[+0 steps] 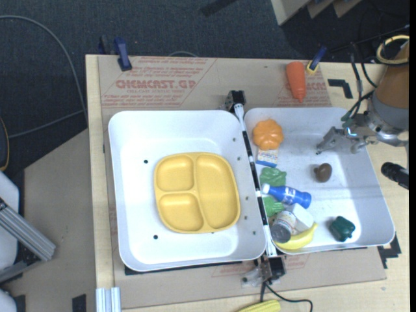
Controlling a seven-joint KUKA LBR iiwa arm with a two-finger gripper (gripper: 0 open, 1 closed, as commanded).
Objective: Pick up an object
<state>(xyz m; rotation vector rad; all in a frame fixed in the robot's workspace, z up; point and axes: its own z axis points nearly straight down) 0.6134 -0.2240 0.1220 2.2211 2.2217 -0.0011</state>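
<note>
The right bin (pixel 364 194) holds an orange pumpkin-shaped toy (pixel 267 134), a small box (pixel 266 158), a green toy (pixel 273 176), a blue bottle (pixel 288 195), a metal can (pixel 284 227), a banana (pixel 300 238), a green pepper (pixel 342 227) and a small brown object (pixel 323 171). My gripper (pixel 339 142) hangs over the bin's upper right part, above and just right of the brown object. Its fingers are spread open with nothing between them.
A yellow divided plate (pixel 195 192) lies in the left bin (pixel 130 142). A carrot (pixel 296 80) lies on the cardboard behind the right bin. Clamps sit on the seam between the bins (pixel 236 100). Cables hang at the upper right.
</note>
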